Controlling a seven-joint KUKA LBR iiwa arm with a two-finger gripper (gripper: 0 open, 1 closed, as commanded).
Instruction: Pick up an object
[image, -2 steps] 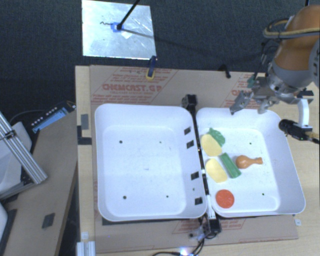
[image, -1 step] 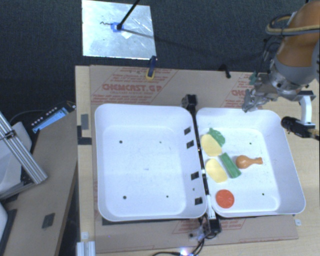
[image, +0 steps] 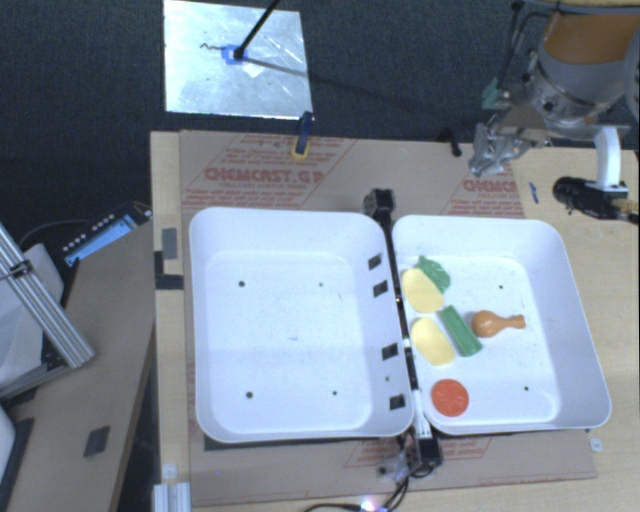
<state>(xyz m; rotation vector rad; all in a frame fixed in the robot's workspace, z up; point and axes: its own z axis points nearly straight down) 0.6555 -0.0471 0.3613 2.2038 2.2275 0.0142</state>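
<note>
The claw (image: 492, 160) hangs above the bench (image: 250, 160), beyond the far rim of the right bin (image: 575, 300), with nothing between its fingers; whether they stand apart or together I cannot tell from this slant.

All the candidates lie in the right bin, nearer the camera than the claw and a little to its left. Along the divider sit two yellow pieces (image: 423, 291) (image: 433, 341), the farther one touching a green leaf (image: 434, 272); a green stick (image: 461, 331) lies just beside the nearer one. An orange drumstick (image: 496, 322) lies apart toward the bin's middle, and a red disc (image: 450, 398) sits alone near the front rim.

The step in hand is likely the approach. To do it well, pick a piece with bare floor around it: the drumstick or the disc looks safer than the crowded cluster by the divider, where fingers could snag a neighbour or the wall. Bring the claw over the far rim, centre it above the chosen piece, set the fingers across its narrow part, then descend straight.
</note>
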